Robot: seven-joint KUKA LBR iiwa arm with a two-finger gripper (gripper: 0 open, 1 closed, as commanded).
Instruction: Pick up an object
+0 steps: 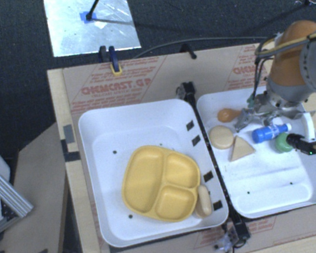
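A yellow divided plate [160, 182] is seen low in the left bin [104, 162], a tan oval piece [203, 200] touching its right edge. In the right bin [277, 193] a tan wedge [241, 148], a cream disc [221, 137], a blue bottle [269, 132], a green ball [282, 143] and an orange lump [227, 115] are clustered. The gripper [254, 114] is lowered among them; whether anything is pinched cannot be told. "CHEMCAST GP" is printed on the board [138, 78] behind.

"CHEMCAST GP" on bench sheet [116, 86]
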